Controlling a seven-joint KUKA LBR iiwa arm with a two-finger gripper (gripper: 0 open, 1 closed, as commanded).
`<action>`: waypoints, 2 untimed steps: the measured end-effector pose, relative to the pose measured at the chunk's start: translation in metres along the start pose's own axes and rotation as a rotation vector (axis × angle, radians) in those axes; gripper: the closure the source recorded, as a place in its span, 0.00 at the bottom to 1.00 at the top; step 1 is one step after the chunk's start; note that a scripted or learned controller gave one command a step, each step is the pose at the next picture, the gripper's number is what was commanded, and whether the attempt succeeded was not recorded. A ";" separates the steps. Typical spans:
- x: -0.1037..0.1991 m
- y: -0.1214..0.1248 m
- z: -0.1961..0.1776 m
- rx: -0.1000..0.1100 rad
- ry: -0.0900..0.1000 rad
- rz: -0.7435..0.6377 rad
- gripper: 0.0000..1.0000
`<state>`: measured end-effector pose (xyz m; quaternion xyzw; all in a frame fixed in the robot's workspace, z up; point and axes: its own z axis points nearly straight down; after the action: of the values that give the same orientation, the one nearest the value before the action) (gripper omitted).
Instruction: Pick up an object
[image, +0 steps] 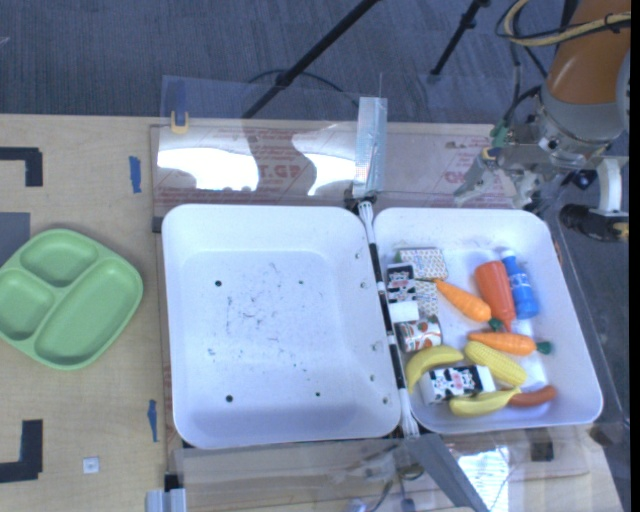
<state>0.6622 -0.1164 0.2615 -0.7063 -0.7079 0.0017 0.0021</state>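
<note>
- Step in hand: the approach, by my judgement. The arm (585, 75) is hanging above the far right corner of the right bin (575, 300), with nothing picked so far.
- Gripper (510, 170): sitting just beyond the bin's far rim, over the bench rather than over the objects. Its fingers are looking splayed apart, with nothing showing between them.
- Candidate objects: all are lying inside the right bin, crowded toward its left and near sides.
- Orange bottle (493, 288): smooth, rounded, plastic-looking, lying flat; touching the blue-and-white tube (519, 285) beside it.
- Carrot (464, 299): tapered, matt orange, lying at a slant just left of the bottle.
- Second carrot (507, 343): green stub at its right end, resting against the corn cob (496, 363), which is looking knobbly and yellow.
- Banana (432, 361): curved, glossy yellow, toy-like.
- Small printed cartons (402, 285): flat-faced, stacked along the divider.
- Left bin (265, 310): shallow, white, scuffed floor.
- Green tray (66, 297): three-compartment, sitting well apart on the wooden bench (80, 180).
- Next move, as judged: travelling inward and down over one isolated item; the bottle is offering the clearest straight sides for two fingers.
</note>
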 end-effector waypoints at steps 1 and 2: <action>0.002 0.006 -0.102 -0.003 -0.002 -0.083 0.00; 0.020 -0.005 0.080 0.000 0.000 -0.070 0.00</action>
<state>0.6566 -0.0963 0.1811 -0.6811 -0.7322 0.0016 0.0020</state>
